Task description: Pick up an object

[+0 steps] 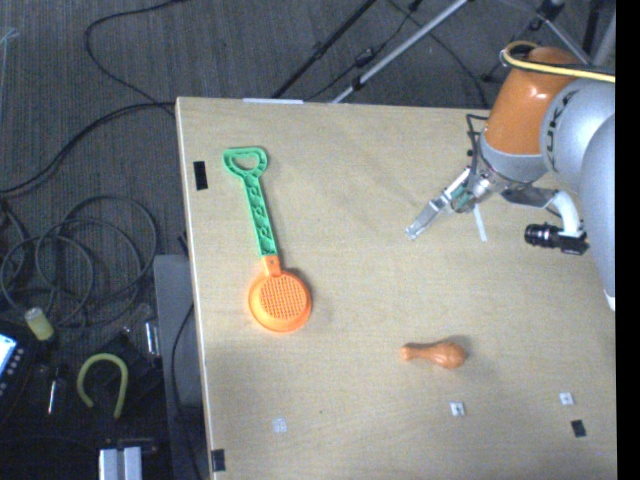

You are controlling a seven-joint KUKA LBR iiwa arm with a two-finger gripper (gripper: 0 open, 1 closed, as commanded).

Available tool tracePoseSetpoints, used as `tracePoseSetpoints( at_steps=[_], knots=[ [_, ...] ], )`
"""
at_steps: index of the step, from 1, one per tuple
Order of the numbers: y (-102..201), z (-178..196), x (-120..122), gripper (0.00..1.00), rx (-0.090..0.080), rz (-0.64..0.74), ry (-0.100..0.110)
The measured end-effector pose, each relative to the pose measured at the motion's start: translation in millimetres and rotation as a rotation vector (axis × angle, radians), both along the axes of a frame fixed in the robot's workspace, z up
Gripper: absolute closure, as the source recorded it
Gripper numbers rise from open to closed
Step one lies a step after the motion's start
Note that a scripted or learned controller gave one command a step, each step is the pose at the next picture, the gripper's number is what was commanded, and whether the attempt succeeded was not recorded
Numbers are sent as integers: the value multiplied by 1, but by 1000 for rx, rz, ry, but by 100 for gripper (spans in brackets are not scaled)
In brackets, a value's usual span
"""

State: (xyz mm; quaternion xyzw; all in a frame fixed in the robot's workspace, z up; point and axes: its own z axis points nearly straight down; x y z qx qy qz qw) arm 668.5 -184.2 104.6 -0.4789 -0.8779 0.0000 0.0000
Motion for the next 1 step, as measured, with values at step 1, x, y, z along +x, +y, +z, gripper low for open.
tracePoseSetpoints(
  at_steps=[1],
  knots=[
    [-21,52,0,0,-2,-356,-1]
  ],
)
